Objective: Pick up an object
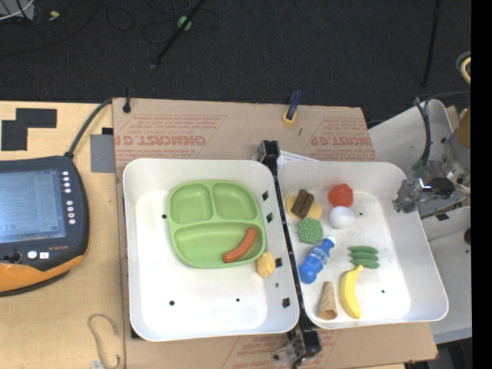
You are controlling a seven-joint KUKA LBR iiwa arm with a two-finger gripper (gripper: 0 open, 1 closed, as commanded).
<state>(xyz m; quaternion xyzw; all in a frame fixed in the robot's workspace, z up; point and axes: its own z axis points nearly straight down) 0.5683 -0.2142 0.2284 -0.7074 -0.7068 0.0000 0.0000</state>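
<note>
My gripper [406, 200] hangs at the right rim of the right bin [419, 283], with nothing visible between its fingers. Inside that bin lie a red ball [340, 194], a white ball [340, 217], a brown block on a yellow piece [302, 203], a green knobbly piece [310, 230], a blue bottle [316, 260], green pea pods [364, 256], a banana [351, 291] and a cone [327, 300]. The left bin [154, 298] holds a green divided plate [201, 206] with a sausage [240, 245] on it, and a small yellow item [265, 264] beside the plate.
A teach pendant [38, 214] rests on the bench at the far left. A cardboard sheet [200, 133] lies under both bins, with a blue and yellow clamp [291, 108] at its back edge. A black divider [280, 229] runs between the bins.
</note>
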